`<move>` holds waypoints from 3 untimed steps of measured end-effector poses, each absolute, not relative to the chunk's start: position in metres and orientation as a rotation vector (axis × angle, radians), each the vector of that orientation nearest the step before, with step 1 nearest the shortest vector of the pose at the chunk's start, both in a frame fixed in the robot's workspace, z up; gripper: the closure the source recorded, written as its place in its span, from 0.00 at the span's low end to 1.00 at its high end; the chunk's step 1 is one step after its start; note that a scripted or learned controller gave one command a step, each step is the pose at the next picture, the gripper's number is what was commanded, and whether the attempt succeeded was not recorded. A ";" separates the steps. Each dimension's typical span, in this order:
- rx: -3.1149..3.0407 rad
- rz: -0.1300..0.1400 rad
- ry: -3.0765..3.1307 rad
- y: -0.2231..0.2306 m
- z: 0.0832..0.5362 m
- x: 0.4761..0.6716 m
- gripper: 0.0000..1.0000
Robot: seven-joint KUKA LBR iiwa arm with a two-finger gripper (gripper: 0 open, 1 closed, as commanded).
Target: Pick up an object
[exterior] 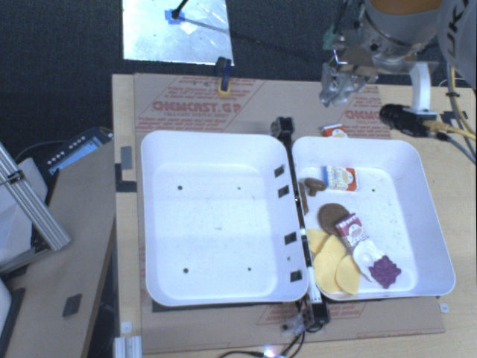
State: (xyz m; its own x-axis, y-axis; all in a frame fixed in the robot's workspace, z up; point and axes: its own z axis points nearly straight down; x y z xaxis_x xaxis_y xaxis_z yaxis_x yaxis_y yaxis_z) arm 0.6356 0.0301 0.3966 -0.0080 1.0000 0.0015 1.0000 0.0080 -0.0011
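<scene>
The gripper point(340, 88) hangs above the far edge of the table point(194, 103), beyond the back rim of the right bin point(425, 192); nothing shows between its parts, and whether it is released or clenched cannot be told at this slant. The things to choose from all lie in the right bin, crowded toward its left wall and near corner. The small white carton with orange print point(339, 177) looks the best candidate: it is probably light and fairly stiff, with flat sides to press on, and it has bare floor on its right. Its long axis runs roughly left to right across the view, so closing across the short sides, front to back, should suit it. The red and white packet point(352, 231) lies tilted, its long axis running from upper left to lower right, and it seems thin and crinkly, likely to slip or fold. It overlaps the brown disc point(332, 215), which is flat with no preferred direction and offers little edge. The yellow pieces point(333, 262) are also flat and stacked on one another, hard to lift singly. The purple cluster point(385, 271), perhaps toy grapes, looks bumpy and soft enough to take from above. The left bin point(216, 215) holds none of these. A second small carton point(335, 130) lies on the table just behind the right bin.
</scene>
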 end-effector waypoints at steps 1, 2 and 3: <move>-2.203 0.005 -2.231 0.122 0.320 0.599 1.00; -2.205 0.010 -2.228 0.174 0.256 0.520 1.00; -2.217 -0.003 -2.226 0.171 0.271 0.526 1.00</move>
State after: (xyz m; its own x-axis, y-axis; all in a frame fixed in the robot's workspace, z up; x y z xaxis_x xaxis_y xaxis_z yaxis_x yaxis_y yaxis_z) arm 0.5256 0.1705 0.2706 -0.0038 1.0000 0.0015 1.0000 0.0038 0.0016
